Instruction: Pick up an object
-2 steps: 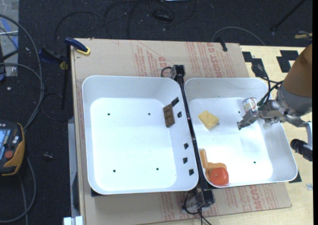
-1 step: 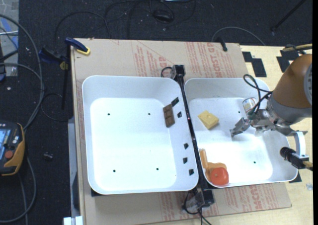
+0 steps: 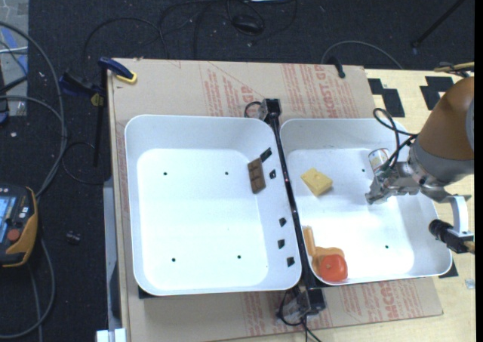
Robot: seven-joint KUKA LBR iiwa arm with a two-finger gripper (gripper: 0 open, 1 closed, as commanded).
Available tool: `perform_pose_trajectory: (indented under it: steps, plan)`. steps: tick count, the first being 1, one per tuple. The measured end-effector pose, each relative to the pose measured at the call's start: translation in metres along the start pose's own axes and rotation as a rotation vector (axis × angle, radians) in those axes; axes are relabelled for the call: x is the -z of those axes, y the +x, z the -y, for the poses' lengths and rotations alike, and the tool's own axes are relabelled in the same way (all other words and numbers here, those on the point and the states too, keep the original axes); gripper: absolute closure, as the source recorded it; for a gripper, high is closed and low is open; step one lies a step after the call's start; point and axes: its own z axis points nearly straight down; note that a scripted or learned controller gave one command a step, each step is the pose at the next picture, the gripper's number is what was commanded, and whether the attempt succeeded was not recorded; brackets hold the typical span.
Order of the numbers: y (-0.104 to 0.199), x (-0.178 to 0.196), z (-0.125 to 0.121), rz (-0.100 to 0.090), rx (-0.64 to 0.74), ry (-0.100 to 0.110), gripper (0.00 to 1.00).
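Observation:
In the right bin point(image 3: 392, 137) lie a yellow wedge-shaped block point(image 3: 317, 181) near its left side and a red tomato-like ball point(image 3: 331, 266) with an orange stick point(image 3: 309, 239) at the front left corner. A small brown bar point(image 3: 256, 176) rests against the right wall of the left bin point(image 3: 151, 137). My gripper point(image 3: 375, 193) points down over the right half of the right bin, about 75 px right of the yellow block, with its tips close to the bin floor and nothing visible between them.
The arm's orange band and grey wrist point(image 3: 445, 140) overhang the right bin's right edge. The bins sit on a cardboard sheet point(image 3: 226, 80). Cables and a blue-yellow clamp point(image 3: 117, 70) lie beyond the bench's far left corner.

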Motion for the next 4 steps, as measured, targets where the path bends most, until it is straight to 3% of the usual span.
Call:
perform_pose_trajectory:
  steps: [3, 4]
  plan:
    - [-0.010, 0.152, 0.008, 0.001, 0.000, -0.003, 1.00]
    - [0.038, 0.156, 0.000, -0.001, 0.004, 0.000, 1.00]
